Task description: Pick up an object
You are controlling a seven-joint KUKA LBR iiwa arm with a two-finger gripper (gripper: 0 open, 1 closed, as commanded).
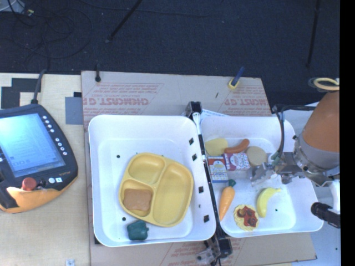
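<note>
Gripper [262, 173] low inside the right bin [288, 223], reaching in from the right; finger spread not discernible at this angle, and nothing seen caught between the tips. Just below the tips: banana [265, 199], curved, lying flat on the bin floor, the closest candidate for a pick. Judged light, smooth-skinned and somewhat slippery, probably a rigid toy; best taken across the thick middle of the curve, jaws set crosswise to its length, not at the tapering ends. Beside the tips, toward the bin's back: pale round piece [255, 155], touching or nearly touching the small red-and-white carton [234, 162]. Further left: sausage [237, 146] and yellow lump [216, 146] along the back wall; carrot [226, 201] lying near the divider; small pizza-like disc [246, 215] at the front, just beside the banana's lower end. Crowding around the carton likely to hinder finger entry there. In the left bin [105, 148]: yellow divided plate [172, 187] bearing a brown slab [137, 199], with a dark green object [138, 230] near the front wall. Off the bins, far left: control tablet [33, 148] on the bench.
</note>
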